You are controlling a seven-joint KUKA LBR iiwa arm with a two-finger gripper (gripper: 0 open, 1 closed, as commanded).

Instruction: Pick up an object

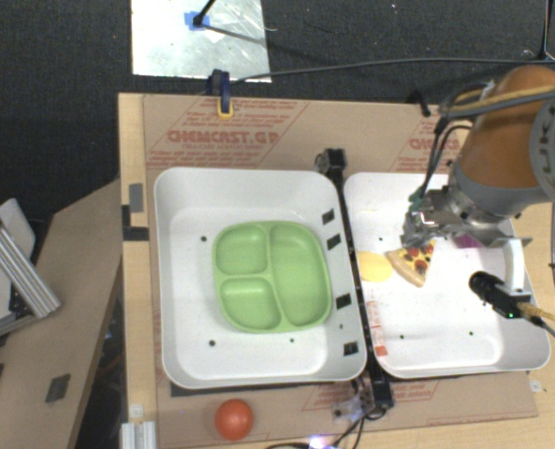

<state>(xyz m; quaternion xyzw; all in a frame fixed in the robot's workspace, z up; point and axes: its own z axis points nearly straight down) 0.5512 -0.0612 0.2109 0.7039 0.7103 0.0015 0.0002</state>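
We see the gripper low over the right-hand shallow white bin, in its upper middle. We cannot tell whether it is spread or closed, because from this slant its tip is a blur of metal. Directly below that tip in the view lies a toy pizza slice with a tan crust and red and dark toppings. The slice's upper end meets the gripper's tip, but we cannot tell whether the two touch. Just left of the slice, at its edge, sits a flat pale-yellow round piece. To the right of the gripper a small purple thing peeks out, partly hidden. The grey arm with its orange band reaches in from the right. In the left-hand white bin rests a light-green plastic plate with three compartments. On the cardboard-covered bench, in front of the left bin, lies an orange-red ball.
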